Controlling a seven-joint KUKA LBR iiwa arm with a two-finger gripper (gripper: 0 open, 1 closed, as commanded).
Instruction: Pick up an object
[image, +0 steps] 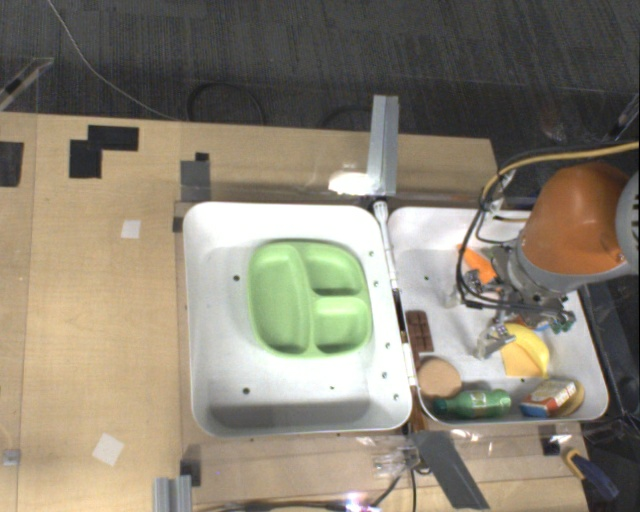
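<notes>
The arm reaches in from the right, its gripper apparently pointing straight down.

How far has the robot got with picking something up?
Nothing looks lifted yet. The gripper is down in the right bin, next to the yellow object; I cannot tell whether it has hold of it. The green bottle and brown disc lie untouched. Grasping and lifting remain.

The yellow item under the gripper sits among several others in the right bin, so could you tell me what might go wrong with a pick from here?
The gripper is at the yellow item's edge, so a grasp may slip off. The packet and green bottle lie close by and could get nudged.
</notes>
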